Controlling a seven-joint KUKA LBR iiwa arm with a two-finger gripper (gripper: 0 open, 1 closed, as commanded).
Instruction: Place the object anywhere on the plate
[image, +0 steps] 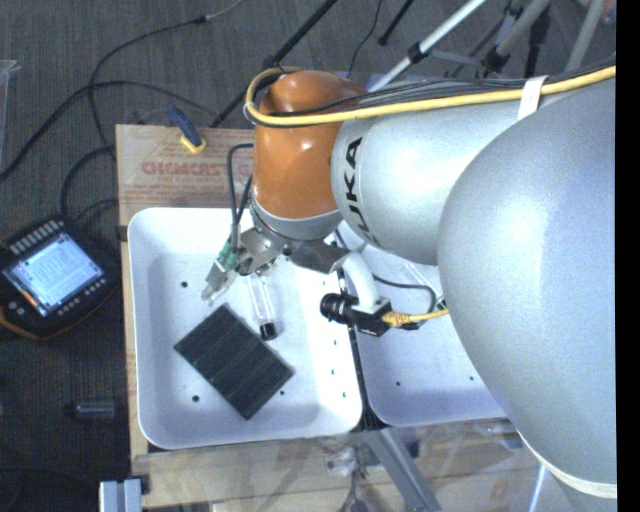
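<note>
Gripper above the plate's far corner

My gripper (240, 310) hangs spread, with bare bin floor showing between the two fingers and nothing held. Just beside the plate (235, 362), off its upper right edge, a small dark piece (267, 328) sits at one fingertip; I cannot tell if it is the object. The dark ribbed plate lies flat in the left bin (150, 330). The right bin (420, 395) is beyond the plate's right.

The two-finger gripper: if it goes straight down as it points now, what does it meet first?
Probably the dark ribbed square plate in the left white bin, near its upper corner; the two-finger gripper hangs there, though depth is unclear.
</note>
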